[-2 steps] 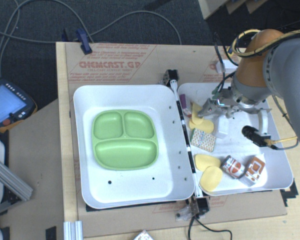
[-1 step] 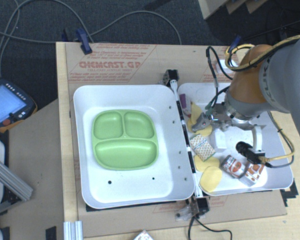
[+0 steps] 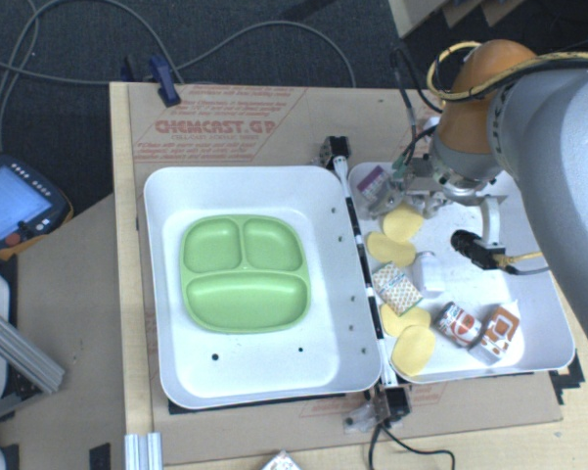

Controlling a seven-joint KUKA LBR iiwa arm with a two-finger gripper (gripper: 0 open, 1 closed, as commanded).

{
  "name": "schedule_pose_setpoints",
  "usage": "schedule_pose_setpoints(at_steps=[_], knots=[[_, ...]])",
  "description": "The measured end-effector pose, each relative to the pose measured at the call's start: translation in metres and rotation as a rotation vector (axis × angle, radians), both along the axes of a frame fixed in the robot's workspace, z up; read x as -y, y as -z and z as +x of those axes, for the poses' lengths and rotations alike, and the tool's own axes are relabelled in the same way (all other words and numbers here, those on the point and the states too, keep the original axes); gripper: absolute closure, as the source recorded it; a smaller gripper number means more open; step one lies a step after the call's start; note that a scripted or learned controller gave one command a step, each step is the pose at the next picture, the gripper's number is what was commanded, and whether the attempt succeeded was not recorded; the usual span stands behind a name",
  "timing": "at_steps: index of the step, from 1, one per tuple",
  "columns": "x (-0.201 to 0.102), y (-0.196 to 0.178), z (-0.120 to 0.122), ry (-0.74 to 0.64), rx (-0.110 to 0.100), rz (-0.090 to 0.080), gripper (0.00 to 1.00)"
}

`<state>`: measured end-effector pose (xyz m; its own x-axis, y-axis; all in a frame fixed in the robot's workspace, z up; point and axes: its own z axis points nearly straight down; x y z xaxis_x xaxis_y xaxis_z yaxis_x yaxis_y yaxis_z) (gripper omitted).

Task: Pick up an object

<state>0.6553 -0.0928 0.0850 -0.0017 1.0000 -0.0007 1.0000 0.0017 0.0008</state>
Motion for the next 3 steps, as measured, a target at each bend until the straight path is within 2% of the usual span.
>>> schedule_pose_setpoints(at_steps=[1,2,3], knots=[[0.000,-0.010,0.001,-0.001,0.003,-0.002,1.00],[0.002,-0.010,-0.001,0.000,-0.001,-0.005,0.00],[0.005,0.001,-0.037,0.002,-0.003,0.001,0.00]])
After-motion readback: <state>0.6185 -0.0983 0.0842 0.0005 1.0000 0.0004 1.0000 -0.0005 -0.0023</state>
